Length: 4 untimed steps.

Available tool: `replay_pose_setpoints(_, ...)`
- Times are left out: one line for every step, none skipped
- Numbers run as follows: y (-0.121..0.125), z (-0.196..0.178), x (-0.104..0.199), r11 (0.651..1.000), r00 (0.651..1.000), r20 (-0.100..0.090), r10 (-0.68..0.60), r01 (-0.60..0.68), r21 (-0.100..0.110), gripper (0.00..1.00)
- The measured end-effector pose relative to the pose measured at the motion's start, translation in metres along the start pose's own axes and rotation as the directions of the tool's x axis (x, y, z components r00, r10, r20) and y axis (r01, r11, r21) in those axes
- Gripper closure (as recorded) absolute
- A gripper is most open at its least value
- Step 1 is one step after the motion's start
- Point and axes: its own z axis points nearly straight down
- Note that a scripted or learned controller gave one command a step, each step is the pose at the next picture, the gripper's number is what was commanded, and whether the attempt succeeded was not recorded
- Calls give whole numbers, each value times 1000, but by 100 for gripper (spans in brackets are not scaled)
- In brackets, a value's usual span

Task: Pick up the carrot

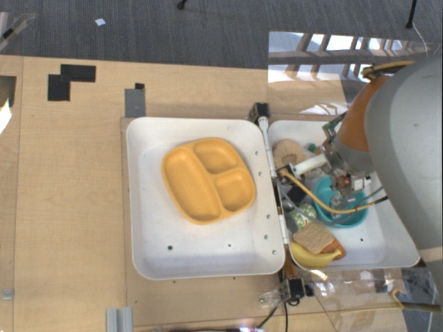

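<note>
Carrot not identifiable in right bin (387,244). Gripper (340,185) sits over teal bowl (342,214); finger state unreadable. Nearby: sandwich (315,237), banana (311,256), yellow tray (208,180) in left bin (149,206).

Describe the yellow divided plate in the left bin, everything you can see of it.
The yellow plate looks like smooth moulded plastic with rounded corners. It has three sections: one long one along its left side and two smaller ones on its right. Nothing lies in them. It sits flat, turned at a slant, near the middle of the left bin, touching only the bin floor.
</note>
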Motion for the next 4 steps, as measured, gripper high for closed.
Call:
replay_pose_setpoints(87, -46, 43, 1000, 1000, 0, -25, 25, -7, 0)
replay_pose_setpoints(20, -15, 39, 1000, 1000, -27, 15, -16, -25, 0)
replay_pose_setpoints(0, -5, 16, 989, 989, -12, -149, 149, -13, 0)
replay_pose_setpoints(70, -95, 62, 892, 892, 1, -453, 453, -7, 0)
